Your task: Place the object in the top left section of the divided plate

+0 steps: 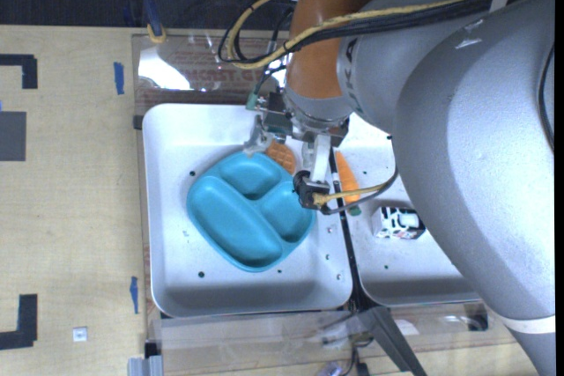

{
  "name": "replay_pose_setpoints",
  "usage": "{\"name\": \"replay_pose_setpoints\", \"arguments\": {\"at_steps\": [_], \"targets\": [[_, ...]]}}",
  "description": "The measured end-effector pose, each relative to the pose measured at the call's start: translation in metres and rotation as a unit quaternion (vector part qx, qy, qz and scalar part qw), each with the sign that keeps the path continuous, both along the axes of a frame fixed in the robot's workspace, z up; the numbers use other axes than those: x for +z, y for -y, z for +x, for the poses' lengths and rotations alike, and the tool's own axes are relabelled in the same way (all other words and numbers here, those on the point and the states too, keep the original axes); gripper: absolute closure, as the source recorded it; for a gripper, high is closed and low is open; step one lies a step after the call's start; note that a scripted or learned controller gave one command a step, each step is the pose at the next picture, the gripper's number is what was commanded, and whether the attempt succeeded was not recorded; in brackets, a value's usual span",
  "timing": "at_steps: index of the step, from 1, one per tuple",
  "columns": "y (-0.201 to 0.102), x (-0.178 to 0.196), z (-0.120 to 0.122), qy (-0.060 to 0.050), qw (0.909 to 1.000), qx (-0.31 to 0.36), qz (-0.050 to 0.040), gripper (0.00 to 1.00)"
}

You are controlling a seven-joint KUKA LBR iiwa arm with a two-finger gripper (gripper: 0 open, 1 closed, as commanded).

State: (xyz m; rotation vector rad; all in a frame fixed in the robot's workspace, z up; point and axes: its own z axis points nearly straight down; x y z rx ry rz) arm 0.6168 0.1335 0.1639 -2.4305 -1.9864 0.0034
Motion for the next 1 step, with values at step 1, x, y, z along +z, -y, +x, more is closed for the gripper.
{"name": "replay_pose_setpoints", "arguments": {"at_steps": [1], "targets": [[-0.0263,-0.0509,0.0023,0.012,0.9993,0.035,0.0021,0.0]]}}
